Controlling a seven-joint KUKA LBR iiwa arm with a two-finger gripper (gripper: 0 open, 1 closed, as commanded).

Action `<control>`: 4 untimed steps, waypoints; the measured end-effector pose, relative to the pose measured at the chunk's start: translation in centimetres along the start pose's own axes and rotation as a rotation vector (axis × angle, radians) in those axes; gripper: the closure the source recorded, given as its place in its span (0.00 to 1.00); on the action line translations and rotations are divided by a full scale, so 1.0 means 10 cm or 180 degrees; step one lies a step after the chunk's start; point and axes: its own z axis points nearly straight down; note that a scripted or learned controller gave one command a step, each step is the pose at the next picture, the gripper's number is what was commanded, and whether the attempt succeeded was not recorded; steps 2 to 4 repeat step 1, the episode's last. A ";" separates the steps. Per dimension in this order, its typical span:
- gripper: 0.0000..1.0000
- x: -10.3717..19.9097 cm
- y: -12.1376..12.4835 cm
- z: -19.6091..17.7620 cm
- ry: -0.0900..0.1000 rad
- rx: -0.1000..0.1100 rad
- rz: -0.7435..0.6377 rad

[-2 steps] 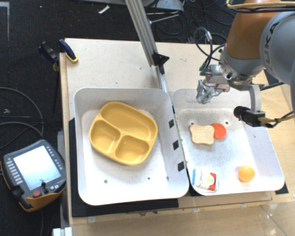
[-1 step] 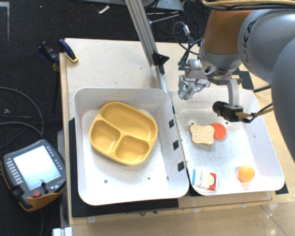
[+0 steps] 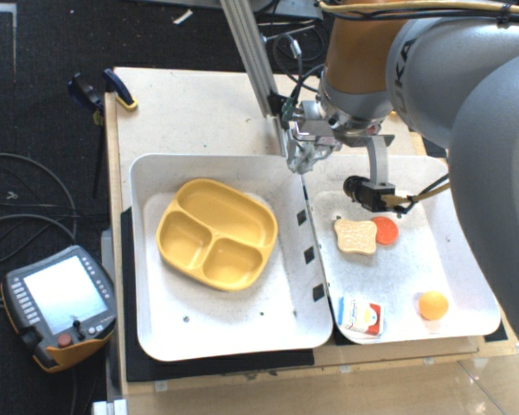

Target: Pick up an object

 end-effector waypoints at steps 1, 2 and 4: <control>1.00 0.51 0.03 -0.03 0.0004 -0.0002 0.0001; 1.00 0.51 0.03 -0.03 0.0004 -0.0002 0.0001; 1.00 0.51 0.03 -0.03 0.0004 -0.0002 0.0001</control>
